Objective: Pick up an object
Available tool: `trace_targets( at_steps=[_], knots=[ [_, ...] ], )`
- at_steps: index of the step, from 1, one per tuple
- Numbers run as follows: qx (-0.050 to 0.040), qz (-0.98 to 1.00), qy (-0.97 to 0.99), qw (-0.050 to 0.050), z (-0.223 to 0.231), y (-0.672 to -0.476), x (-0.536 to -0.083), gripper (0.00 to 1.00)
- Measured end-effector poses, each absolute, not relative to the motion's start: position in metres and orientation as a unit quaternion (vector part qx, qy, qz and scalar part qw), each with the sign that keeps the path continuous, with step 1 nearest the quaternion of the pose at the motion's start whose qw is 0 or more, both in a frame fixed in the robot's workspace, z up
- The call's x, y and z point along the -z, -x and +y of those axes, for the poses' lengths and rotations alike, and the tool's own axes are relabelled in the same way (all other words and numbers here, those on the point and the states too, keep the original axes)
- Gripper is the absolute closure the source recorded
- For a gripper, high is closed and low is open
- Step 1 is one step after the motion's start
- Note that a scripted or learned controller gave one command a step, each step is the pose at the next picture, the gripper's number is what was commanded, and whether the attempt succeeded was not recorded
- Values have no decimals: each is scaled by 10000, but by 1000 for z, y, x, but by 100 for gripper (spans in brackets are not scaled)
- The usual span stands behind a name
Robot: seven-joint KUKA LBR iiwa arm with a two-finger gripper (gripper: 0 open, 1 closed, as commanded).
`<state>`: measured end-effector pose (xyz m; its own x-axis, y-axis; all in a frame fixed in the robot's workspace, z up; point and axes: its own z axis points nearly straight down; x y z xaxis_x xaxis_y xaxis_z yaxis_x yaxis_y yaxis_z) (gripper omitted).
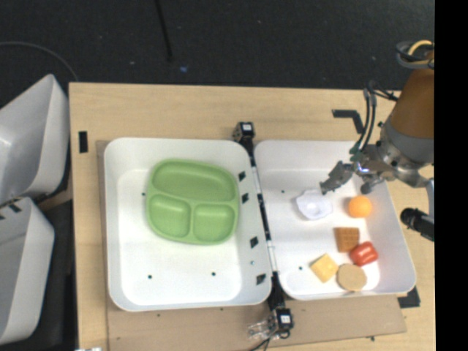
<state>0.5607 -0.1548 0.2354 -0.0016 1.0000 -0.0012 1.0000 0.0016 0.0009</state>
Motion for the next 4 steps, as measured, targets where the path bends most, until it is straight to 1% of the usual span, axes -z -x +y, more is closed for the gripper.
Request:
trace_targets(
  at_steps=[1, 2, 3, 4],
  knots=[
    [20, 7066, -7076, -15, -155, -561, -172, 0],
    [15, 7058, -7084, -8, -159, -566, -127, 0],
    [11, 7056, -7086, -5, -160, -566, -99, 0],
    [-5, 7040, -7102, 14, -161, -567, -112, 100]
  ],
)
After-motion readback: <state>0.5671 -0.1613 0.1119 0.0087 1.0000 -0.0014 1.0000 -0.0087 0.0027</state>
